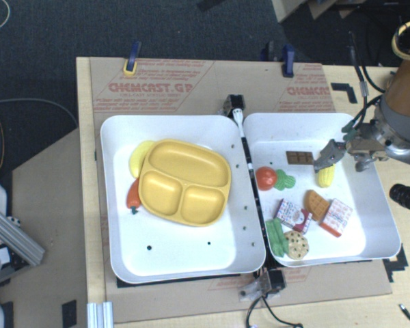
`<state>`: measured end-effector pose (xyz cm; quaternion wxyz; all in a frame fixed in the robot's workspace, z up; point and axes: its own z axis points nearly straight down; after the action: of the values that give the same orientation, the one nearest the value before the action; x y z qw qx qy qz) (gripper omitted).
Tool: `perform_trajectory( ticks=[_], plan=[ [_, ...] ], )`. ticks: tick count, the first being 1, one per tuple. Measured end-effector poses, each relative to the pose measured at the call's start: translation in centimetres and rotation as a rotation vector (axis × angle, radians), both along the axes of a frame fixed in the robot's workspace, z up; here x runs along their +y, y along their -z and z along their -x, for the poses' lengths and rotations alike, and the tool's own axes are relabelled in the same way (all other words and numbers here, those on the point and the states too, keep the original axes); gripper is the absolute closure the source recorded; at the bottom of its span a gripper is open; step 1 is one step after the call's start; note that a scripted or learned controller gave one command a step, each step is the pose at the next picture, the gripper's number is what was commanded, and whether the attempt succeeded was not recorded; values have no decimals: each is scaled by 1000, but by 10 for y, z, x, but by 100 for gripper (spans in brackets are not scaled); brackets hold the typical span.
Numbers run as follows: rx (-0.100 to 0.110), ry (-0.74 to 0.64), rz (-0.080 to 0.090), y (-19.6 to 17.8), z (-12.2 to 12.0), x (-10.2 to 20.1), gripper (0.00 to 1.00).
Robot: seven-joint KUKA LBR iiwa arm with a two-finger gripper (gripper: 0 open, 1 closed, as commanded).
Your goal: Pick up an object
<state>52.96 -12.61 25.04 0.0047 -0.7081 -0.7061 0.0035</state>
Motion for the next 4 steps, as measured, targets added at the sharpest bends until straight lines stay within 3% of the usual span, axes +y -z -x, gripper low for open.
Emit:
perform_trajectory(
  ticks=[1,4],
  plan=[
    [-11,-3,2,-6,-2,0,0],
    [-6,-3,0,148,2,6,0]
  ],
)
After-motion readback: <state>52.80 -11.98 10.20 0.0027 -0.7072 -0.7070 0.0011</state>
